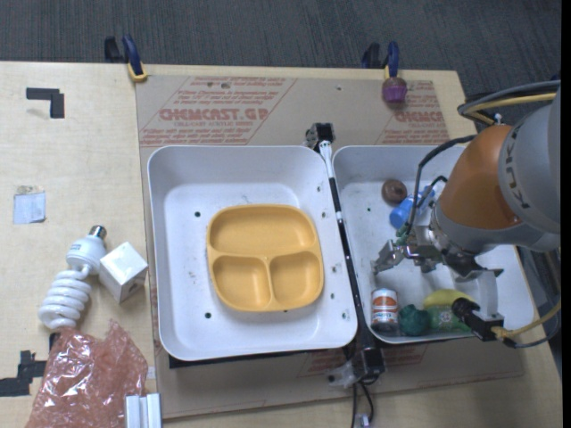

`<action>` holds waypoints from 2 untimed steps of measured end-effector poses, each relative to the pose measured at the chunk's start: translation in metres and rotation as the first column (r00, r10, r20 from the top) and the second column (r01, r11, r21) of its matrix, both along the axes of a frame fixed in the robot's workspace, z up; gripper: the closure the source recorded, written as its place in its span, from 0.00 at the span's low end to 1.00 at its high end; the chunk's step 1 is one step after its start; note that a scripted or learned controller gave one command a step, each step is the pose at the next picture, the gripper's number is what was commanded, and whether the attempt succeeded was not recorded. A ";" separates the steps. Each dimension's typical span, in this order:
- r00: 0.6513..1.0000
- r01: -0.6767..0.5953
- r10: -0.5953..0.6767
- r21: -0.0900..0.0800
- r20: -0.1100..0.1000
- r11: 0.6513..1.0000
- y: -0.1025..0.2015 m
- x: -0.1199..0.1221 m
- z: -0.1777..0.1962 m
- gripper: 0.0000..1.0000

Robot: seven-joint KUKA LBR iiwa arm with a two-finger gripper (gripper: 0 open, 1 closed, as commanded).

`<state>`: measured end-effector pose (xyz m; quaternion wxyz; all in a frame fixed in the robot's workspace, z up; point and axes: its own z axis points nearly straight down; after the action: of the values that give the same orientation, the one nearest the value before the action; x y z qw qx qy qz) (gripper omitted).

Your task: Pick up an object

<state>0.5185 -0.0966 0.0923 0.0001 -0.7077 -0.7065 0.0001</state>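
The arm (pixel 500 185) reaches into the right bin (pixel 357 163) from the right side, its gripper (pixel 397 255) low over the bin's floor, roughly in the middle. The metal fingers (pixel 388 257) sit close to the white bottom, but the slanted view does not let one tell whether they are spread or closed, and nothing is seen between them. As far as can be judged, the pick is not yet done: every object in this bin appears to lie loose on the floor.

Candidates lie around the gripper. A small can (pixel 384 308) with a white and orange label stands near the front wall, just below the fingers. Beside it, in the front corner, are a green object (pixel 413 319) and a yellow one (pixel 443 300). Behind the gripper lie a blue object (pixel 401 212) and a small brown ball (pixel 393 190), nearer the back wall. The can looks the nearest to the fingers, though apart from them.

The left bin (pixel 169 239) holds a yellow divided plate (pixel 265 257). On the table (pixel 71 150) to the left lie a light bulb (pixel 70 283), a white cube (pixel 123 270) and a crumpled pink bag (pixel 85 382).

What remains seems to be the whole grasp: closing on one object and lifting it clear.
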 end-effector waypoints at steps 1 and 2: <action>1.000 0.001 -0.001 -0.001 0.002 1.000 -0.001 0.001 0.010 1.00; 1.000 0.001 -0.001 -0.001 0.002 1.000 -0.001 0.001 0.010 0.00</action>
<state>0.5193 -0.0974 0.1023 -0.0011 -0.7081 -0.7061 -0.0002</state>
